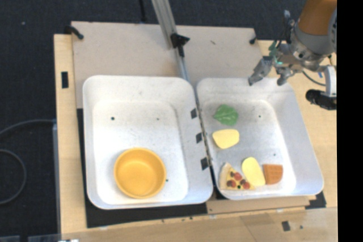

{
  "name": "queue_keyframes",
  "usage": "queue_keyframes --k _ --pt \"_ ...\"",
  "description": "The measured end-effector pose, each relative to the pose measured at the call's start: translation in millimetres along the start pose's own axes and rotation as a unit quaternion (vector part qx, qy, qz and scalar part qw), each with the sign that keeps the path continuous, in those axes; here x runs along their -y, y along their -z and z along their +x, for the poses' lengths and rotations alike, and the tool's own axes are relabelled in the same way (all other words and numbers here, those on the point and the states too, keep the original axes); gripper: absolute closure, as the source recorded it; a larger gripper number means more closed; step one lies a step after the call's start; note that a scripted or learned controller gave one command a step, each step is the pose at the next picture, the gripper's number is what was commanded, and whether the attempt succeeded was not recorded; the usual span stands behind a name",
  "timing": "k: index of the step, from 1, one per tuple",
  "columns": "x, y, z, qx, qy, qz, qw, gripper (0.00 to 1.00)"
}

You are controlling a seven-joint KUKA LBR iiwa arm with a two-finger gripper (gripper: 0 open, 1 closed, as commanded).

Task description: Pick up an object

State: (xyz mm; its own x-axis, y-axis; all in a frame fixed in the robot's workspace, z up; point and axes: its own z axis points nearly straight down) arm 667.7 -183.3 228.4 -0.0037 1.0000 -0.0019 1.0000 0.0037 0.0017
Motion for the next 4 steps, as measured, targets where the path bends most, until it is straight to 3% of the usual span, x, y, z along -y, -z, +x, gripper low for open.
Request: queue_keyframes --k 1,3,4 --pt "0 0 -1 0.001 0.000 0.000 1.0000 0.00" --pt "-2 -114 -1 0.001 0.000 0.000 1.0000 0.00" --pt "-2 -127 -2 0.001 0.001 0.001 1.0000 0.00"
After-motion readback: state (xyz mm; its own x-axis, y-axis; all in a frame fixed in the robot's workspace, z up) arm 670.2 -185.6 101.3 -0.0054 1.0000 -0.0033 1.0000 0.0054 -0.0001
